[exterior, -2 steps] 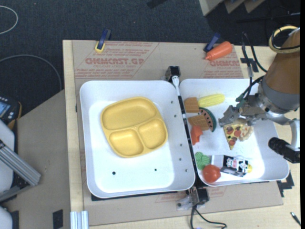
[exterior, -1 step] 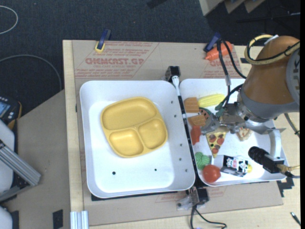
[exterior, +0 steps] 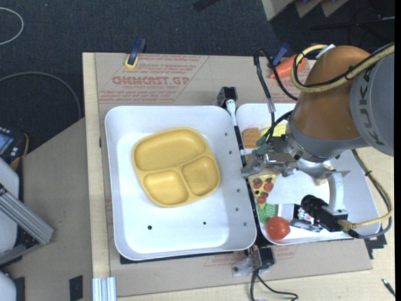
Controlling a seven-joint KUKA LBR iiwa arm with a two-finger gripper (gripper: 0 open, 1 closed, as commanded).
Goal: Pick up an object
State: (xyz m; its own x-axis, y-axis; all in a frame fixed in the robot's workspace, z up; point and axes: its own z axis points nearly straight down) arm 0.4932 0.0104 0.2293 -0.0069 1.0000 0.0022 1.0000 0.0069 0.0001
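Observation:
My gripper [exterior: 260, 165] hangs low over the left side of the right bin [exterior: 245, 113], under the grey and orange wrist. Just below it lies a toy pizza slice [exterior: 262, 185], partly covered by the gripper. A red tomato [exterior: 279, 229] rests at the bin's near left corner, with a green piece [exterior: 268, 211] beside it. Behind the gripper sit an orange-brown round item [exterior: 251, 136] and a yellow item [exterior: 278, 130], half hidden by the arm. Nothing shows held in the gripper.
The left bin [exterior: 125, 218] holds a yellow three-part plate [exterior: 176, 166]. The arm's bulk covers most of the right bin. An orange object [exterior: 283, 67] and a yellow-blue clamp [exterior: 133, 54] lie on the cardboard behind the bins.

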